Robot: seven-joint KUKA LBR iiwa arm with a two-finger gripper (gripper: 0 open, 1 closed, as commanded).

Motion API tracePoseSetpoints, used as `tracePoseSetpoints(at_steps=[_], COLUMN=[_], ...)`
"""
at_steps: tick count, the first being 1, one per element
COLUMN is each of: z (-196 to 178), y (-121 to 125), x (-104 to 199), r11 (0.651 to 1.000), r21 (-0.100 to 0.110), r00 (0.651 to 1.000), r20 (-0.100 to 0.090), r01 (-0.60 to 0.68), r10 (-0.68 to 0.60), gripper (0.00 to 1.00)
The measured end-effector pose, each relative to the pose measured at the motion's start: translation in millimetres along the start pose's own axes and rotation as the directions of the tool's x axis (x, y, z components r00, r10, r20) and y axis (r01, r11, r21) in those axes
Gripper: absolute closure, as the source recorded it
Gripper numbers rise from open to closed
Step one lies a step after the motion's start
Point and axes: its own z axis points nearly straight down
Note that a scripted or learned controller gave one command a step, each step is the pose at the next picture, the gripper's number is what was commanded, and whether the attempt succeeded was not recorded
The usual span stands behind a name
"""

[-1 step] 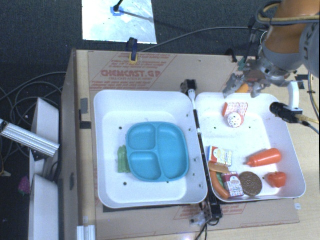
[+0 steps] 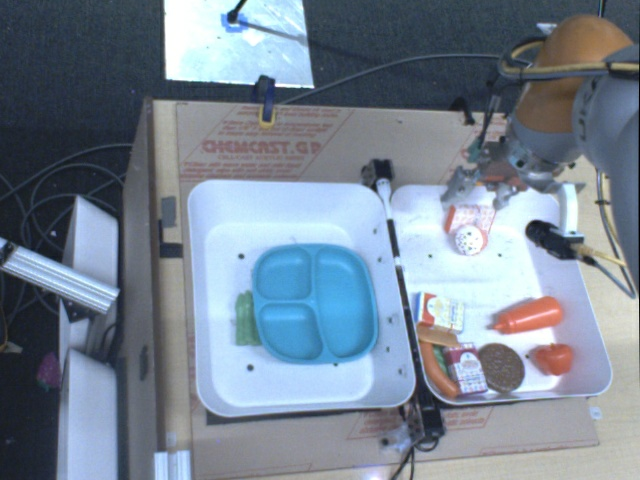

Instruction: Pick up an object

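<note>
My gripper hangs over the far part of the right bin, its two fingers spread apart. Just below the fingertips a red and white can lies on its side on the bin floor; its far end sits between or just under the fingers, and I see no firm hold. Along the near side of this bin lie a small white and red carton, an orange carrot-shaped toy, a red pepper, a brown disc, a small red box and an orange sausage.
The left bin holds a blue divided plate with a green piece against its left edge. A ridge between the bins runs front to back. The bins rest on a cardboard sheet.
</note>
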Motion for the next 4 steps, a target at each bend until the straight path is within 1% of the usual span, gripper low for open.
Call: tracePoseSetpoints(at_steps=[1,2,3,4], z=[85,-56,-53,35], y=[-1,2,-103,-139], x=[14,16,8,-42], r11=[1.0,1.0,1.0,1.0], r21=[0.012,-0.01,-0.003,-0.002], r00=[1.0,1.0,1.0,1.0], r20=[0.0,0.001,0.0,0.0], r01=[-0.002,0.004,0.0,-0.001], r10=[0.002,-0.004,0.0,0.001], gripper=[0.0,0.0,0.0,0.0])
